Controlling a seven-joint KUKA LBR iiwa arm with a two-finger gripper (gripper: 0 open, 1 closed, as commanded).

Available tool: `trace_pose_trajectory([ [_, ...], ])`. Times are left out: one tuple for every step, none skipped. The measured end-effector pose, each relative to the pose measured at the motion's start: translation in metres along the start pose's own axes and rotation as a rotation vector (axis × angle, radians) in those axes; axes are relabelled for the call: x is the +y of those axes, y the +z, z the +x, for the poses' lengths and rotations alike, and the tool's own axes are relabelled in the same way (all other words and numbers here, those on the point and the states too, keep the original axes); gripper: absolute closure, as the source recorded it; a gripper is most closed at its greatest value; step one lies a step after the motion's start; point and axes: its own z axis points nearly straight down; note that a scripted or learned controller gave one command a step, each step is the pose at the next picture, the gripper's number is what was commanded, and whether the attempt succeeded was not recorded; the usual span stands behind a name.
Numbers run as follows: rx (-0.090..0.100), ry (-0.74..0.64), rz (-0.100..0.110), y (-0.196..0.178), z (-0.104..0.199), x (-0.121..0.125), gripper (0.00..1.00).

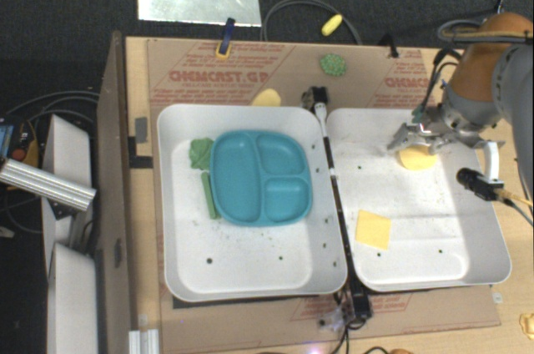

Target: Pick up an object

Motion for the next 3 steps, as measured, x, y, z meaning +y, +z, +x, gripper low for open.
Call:
trace_pose_trajectory([
  [-0.002,-0.003,-0.007,-0.014,0.000,0.002,1.00],
  [-0.003,-0.004,-0.007,-0.014,0.000,0.002,0.00],
  [-0.002,0.000,-0.004,0.008,-0.004,-0.007,0.00],
])
